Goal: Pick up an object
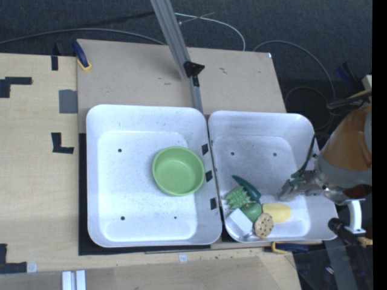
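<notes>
A green bowl [178, 171] sits in the left bin [109, 122]. In the right bin [260, 125], near its front edge, several small objects lie bunched together: a dark green toy [243, 193], a yellow piece [276, 211], a round tan cookie-like disc [263, 225] and a white block [240, 222]. My gripper [289, 190] hangs low over the right bin's right side, just right of and above the yellow piece. Nothing is visibly held in it.
The arm's grey and orange body [347, 153] reaches in from the right over the bin's right wall. A grey pole [172, 32] slants down to a clamp at the seam between the bins. Cables [290, 53] lie on the dark floor behind.
</notes>
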{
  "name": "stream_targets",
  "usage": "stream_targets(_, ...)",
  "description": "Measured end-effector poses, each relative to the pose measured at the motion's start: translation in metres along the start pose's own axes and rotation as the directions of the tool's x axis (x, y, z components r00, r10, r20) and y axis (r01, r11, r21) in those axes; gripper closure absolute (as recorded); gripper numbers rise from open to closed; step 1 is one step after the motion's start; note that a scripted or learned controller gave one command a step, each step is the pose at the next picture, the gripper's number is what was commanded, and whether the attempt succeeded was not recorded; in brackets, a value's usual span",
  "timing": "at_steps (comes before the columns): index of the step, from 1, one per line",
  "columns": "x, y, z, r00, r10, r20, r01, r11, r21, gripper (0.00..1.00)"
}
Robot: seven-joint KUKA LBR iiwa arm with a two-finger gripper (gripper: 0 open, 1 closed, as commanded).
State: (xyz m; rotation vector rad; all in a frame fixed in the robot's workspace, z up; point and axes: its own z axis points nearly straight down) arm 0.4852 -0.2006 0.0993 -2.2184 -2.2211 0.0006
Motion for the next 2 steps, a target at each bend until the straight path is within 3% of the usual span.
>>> stream_targets(2, 0.017, 0.002, -0.098, 1.000, -0.001, 0.002, 0.001, 1.000, -0.005, 1.00)
